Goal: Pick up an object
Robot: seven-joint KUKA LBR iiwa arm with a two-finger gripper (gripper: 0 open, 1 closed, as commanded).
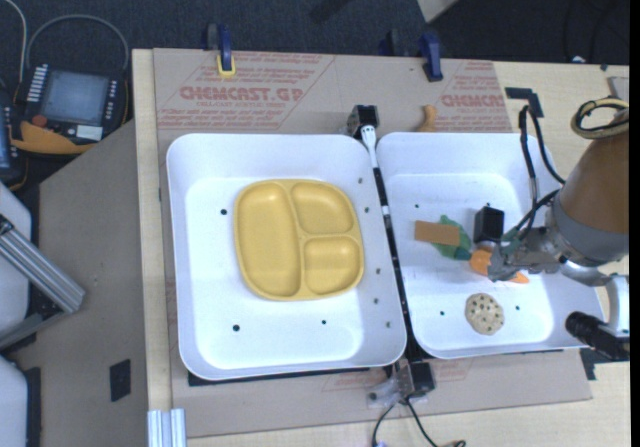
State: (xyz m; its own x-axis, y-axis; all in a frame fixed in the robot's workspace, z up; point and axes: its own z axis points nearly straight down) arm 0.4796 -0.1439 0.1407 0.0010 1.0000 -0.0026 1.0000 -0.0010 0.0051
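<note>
Cookie (485,314) lies nearest in the right bin (440,330); beyond it the gripper (503,265) sits low over an orange piece (483,260) beside a brown block (434,232), its grip unclear. Left bin (200,265) holds a yellow tray (297,237).

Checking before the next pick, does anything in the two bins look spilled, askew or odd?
Nothing stands out. The yellow three-compartment plate lies flat in the left white bin; the round speckled cookie and small toy pieces lie loose in the right white bin.

One fixed overhead camera looks down at a slant on the bench (300,85), both white bins (200,335) mid-frame, arm (600,195) entering from the right edge.
</note>
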